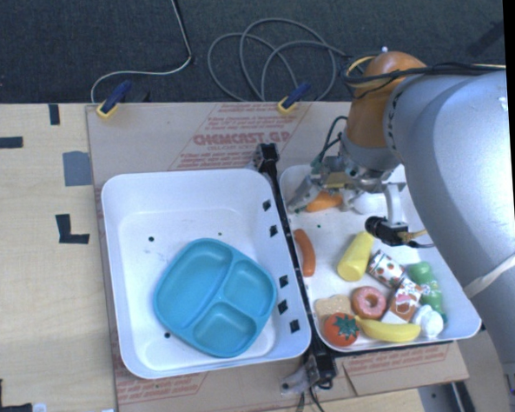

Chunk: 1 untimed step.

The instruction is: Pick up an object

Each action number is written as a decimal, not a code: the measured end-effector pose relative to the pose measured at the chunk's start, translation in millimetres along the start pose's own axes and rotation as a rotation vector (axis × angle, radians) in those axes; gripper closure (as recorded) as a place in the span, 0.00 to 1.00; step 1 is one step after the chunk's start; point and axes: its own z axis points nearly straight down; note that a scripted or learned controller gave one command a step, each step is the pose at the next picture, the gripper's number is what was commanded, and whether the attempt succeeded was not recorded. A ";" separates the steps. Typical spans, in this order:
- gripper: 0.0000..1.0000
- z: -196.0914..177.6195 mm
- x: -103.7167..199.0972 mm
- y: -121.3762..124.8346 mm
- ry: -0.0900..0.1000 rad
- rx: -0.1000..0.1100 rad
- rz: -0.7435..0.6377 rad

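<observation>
The right bin (295, 174) holds several toy foods: a red sausage (306, 252), a yellow cylinder (356, 256), a pink donut (368, 303), a tomato (341, 329) and a banana (389, 329). My gripper (324, 188) hangs low at the far end of this bin, just below the orange wrist band (378, 106). A small orange piece (323, 203) lies right under the gripper, partly covered by it. Whether it is held I cannot tell.
The left bin (118, 201) holds a blue divided plate (214, 297). A black divider (281, 234) runs between the bins. A small can (385, 268), a carton (405, 300) and green pieces (421, 275) crowd the right bin's near right corner. Cables (257, 61) loop behind the bins.
</observation>
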 end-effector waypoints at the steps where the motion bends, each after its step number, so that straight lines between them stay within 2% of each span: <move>1: 0.00 0.3 -1.9 0.3 0.005 0.001 -0.001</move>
